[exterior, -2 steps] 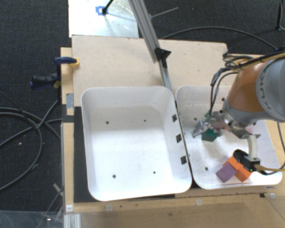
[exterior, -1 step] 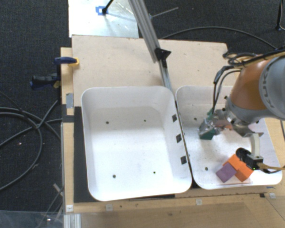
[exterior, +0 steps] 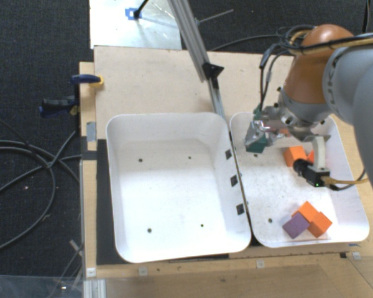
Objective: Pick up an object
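Gripper [exterior: 258,136] pinching green block [exterior: 257,145] over R bin [exterior: 348,225]; orange blocks [exterior: 315,218], purple block [exterior: 294,225] inside.

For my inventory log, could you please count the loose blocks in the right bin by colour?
Orange blocks: 2, one under the wrist, one near the front wall
Purple block: 1
Teal block: 1, at the gripper
Total: 4, all in the right bin
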